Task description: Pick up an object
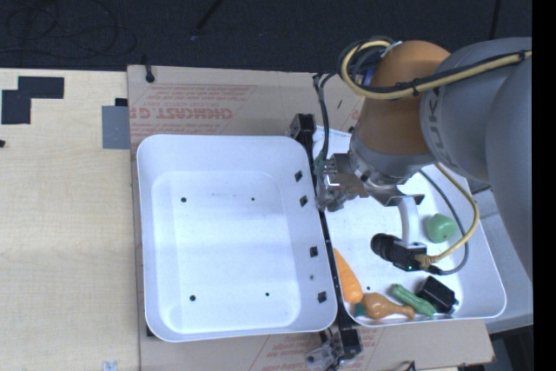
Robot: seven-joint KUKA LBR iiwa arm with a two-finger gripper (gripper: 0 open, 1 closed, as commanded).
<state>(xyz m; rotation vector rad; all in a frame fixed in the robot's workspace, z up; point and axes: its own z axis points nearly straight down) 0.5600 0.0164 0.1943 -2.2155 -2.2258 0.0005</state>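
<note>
My tool hangs over right bin near carrot, can't tell its state, nothing lifted yet, pick still to do.

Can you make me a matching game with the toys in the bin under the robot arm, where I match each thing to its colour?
Things:
1. carrot
2. ball
3. block in the near right corner of the right bin
4. left bin

Colours:
A. black
B. white
C. orange
D. light green

Right pairs: 1-C, 2-D, 3-A, 4-B.
</note>
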